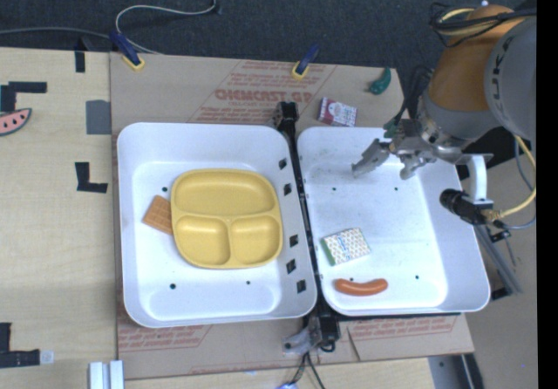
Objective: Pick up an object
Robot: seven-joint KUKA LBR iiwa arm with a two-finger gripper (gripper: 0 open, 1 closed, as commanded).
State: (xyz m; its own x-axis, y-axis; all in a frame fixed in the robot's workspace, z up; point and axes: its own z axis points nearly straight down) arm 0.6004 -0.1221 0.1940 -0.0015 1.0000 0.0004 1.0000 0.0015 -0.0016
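Sausage (361, 286) lies near the front edge of the right bin (453, 278), a patterned packet (346, 245) just behind it. Gripper (388, 163), fingers spread and holding nothing, hangs over the bare back part. Left bin (139, 204) carries a yellow tray (227, 217).

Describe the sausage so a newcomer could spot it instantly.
Look at the right bin, the one the arm reaches over. Along its near edge lies the sausage, below a small patterned packet. It alone is long, rounded and orange-red.
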